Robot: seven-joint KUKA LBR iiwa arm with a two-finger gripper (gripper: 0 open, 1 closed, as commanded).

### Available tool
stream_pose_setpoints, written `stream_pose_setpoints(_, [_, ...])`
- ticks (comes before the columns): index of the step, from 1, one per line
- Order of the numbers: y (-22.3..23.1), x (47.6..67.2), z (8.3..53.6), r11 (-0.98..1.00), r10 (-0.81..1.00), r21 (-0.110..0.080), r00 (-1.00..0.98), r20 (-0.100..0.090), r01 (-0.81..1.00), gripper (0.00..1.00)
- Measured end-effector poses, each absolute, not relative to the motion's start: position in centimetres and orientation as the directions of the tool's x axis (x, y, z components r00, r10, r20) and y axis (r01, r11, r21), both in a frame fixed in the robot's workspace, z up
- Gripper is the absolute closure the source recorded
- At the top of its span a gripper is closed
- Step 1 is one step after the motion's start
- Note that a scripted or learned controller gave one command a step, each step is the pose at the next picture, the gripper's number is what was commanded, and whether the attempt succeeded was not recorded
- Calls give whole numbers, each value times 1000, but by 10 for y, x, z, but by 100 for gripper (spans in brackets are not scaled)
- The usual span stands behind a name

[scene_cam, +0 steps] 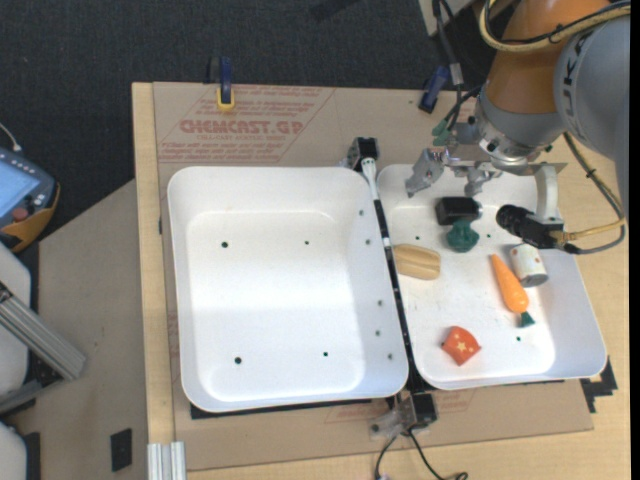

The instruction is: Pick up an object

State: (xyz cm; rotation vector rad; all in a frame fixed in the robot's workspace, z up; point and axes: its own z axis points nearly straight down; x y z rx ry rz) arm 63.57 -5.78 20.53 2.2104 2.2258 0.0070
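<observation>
Gripper (455, 211) hovers over right bin (575, 353), just above green piece (461, 236); can't tell what state it's in. Carrot (509, 282) and bread (417, 262) lie apart. I should centre over one item, descend straight.

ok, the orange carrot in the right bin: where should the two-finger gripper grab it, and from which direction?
Probably mid-body of the orange carrot, from straight above, fingers closing across its narrow width. It lies flat, running diagonally with its green top nearest the camera. Mind the white cylinder close beside its upper half.
</observation>
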Motion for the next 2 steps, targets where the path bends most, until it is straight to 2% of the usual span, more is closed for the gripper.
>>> stream_pose_setpoints(1, [-60,586,240,-2,1000,-1,2,1,1000,0])
stream_pose_setpoints(2, [-30,528,342,4,1000,9,-4,1,1000,0])
